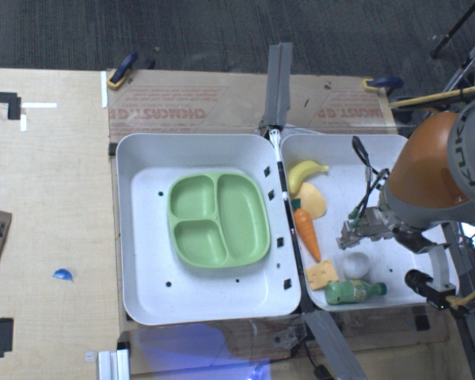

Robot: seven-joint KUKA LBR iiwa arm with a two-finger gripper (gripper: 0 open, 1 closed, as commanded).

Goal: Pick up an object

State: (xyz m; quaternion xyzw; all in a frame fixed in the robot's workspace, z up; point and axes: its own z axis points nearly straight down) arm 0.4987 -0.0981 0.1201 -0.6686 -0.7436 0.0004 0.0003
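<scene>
the gripper (355,238), its finger state not discernible, is seen poised just above a white ball (355,265) in the right bin (396,285).

Green divided plate (219,219) in left bin (134,236)

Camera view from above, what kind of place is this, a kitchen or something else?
Probably a robot lab test bench, not a kitchen: two white bins clamped to a board, toy food such as a banana and carrot, and a grey and orange arm reaching in.
</scene>
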